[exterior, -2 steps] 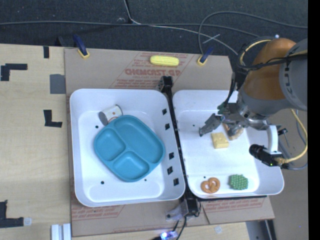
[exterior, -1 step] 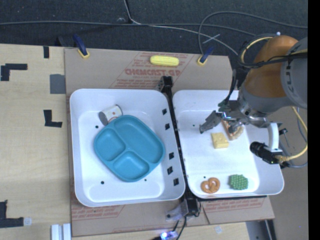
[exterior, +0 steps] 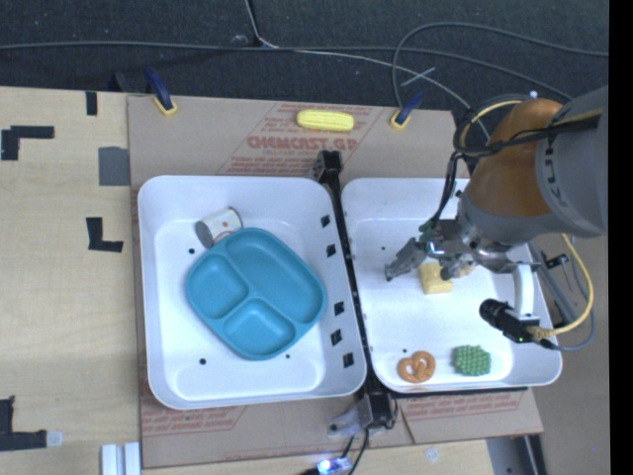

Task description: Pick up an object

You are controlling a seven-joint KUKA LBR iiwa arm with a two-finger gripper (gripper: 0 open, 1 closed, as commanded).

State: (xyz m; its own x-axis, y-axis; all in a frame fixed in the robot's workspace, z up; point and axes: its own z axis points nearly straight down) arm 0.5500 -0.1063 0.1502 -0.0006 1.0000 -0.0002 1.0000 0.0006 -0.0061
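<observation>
In the right bin (exterior: 514, 369) my gripper (exterior: 427, 265) hangs low over the floor, open, with one dark finger (exterior: 400, 265) reaching out to the left. A small pale yellow block (exterior: 436, 281) lies just under the gripper, close to its right side; whether it touches a finger I cannot tell. Near the bin's front wall lie a brown pretzel (exterior: 416, 367) and a green knobbly object (exterior: 472, 360). The left bin (exterior: 158, 265) holds a blue divided plate (exterior: 255, 292) and a small white cup (exterior: 220, 226) on its side.
A yellow corn-like toy (exterior: 324, 121) lies on the cardboard behind the bins. Clamps (exterior: 160, 96) grip the cardboard's back edge. A black divider (exterior: 341, 255) runs between the bins. The arm's orange band (exterior: 509, 171) and cables overhang the right bin's back right.
</observation>
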